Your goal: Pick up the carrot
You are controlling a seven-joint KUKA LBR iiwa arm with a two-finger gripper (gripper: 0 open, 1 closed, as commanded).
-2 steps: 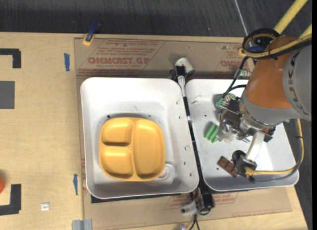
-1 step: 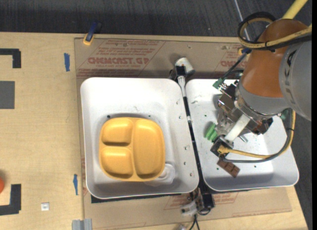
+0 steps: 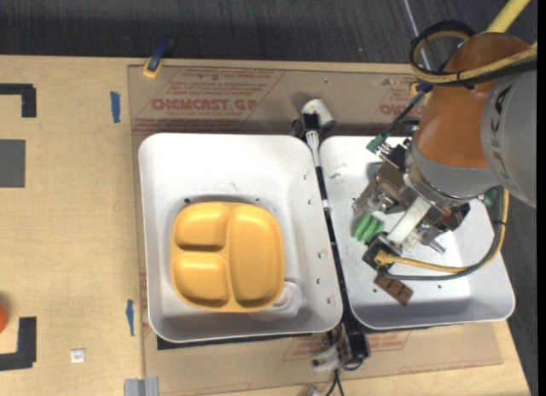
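Note:
My gripper (image 3: 378,204) hangs low over the left half of the right bin (image 3: 478,300), reaching in from the right under the grey and orange wrist. A small green thing (image 3: 367,229) lies in that bin just below the gripper's tip, touching it or very close. The wrist hides much of the right bin's floor.
A yellow divided plate (image 3: 228,254) sits in the left bin (image 3: 171,164). A small brown block (image 3: 395,289) lies near the right bin's front edge. A black and white clamp (image 3: 314,117) sits on the ridge between the bins. An orange spot (image 3: 2,318) shows at the bench's far left edge.

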